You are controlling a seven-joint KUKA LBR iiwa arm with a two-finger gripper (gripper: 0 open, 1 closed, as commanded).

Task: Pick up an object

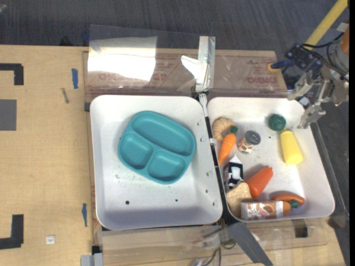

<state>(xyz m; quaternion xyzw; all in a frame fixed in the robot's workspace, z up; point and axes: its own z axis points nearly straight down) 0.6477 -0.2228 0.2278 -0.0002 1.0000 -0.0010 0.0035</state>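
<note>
One teal tray [157, 147] (left bin), one carrot [227, 147]; claw [310, 105] spread wide, holding nothing.

no text can be read with certainty. clear plastic sheet [166, 71] behind the bins, at twelve o'clock: reddish printed lettering across it, too blurred and glare-washed to make out. bottle [265, 209] lying in the right bin [321, 165], at five o'clock: white and brown label, print too small to read. small jar [249, 141] near the bin's centre: label illegible.
</note>
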